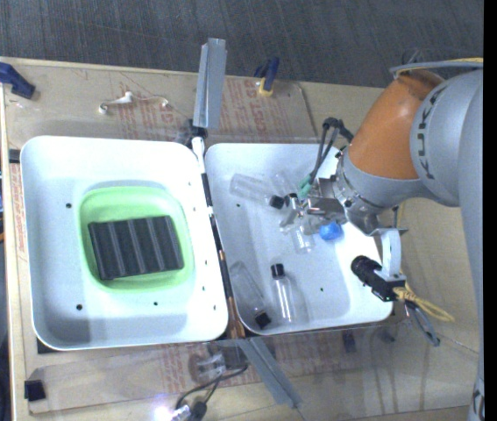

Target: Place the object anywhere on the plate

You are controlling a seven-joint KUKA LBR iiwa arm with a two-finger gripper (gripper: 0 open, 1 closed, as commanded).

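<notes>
A small blue cap-like object (329, 231) lies in the right white bin (257, 261), just beside the end effector (305, 213); whether its fingers are spread or pressed together I cannot tell. Clear plastic vials with black caps (280, 295) lie nearby. The green plate (134, 202), bearing a dark ribbed insert (134, 246), sits in the left white bin (46, 235).
</notes>
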